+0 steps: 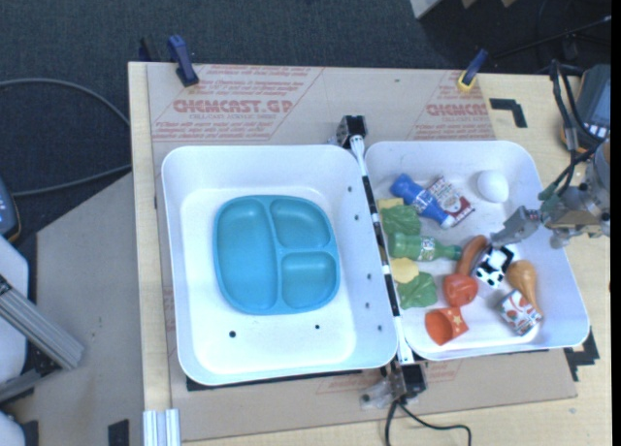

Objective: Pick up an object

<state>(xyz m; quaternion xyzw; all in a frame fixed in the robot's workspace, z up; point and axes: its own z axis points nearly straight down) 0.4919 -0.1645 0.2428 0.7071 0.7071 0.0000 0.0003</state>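
Jaws (pixel 511 231) hover over right bin (pixel 553 177), above black-and-white toy (pixel 494 267).

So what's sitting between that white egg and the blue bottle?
In the camera view, a red-and-white can lies between the white egg and the blue bottle.

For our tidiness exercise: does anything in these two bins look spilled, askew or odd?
Nothing is spilled. The small toys lie jumbled in the right white bin, several on their sides; the blue divided plate sits flat in the left white bin.
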